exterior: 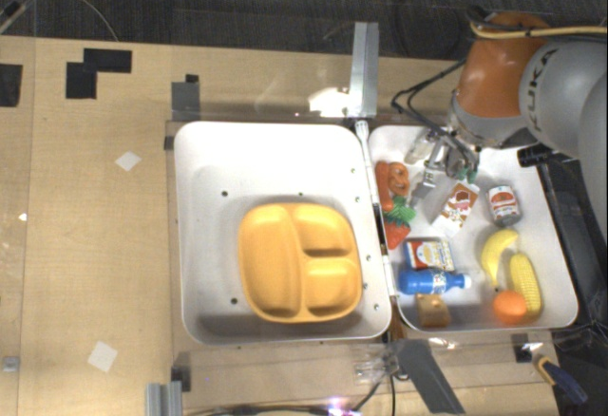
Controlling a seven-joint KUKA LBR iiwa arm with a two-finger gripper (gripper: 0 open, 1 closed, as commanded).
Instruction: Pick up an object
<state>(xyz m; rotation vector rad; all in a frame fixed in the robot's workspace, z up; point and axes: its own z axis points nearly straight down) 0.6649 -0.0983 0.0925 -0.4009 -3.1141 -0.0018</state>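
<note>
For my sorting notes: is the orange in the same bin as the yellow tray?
No, the orange lies in the right bin, the yellow tray in the left.

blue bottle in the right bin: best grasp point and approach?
Grip the blue bottle across its blue body, midway along, coming straight down. It lies on its side, cap pointing right, so the narrow width is what the claw can span. Close front to back across it, though room is tight: the blue-and-white box sits close behind and the brown block close in front.
</note>
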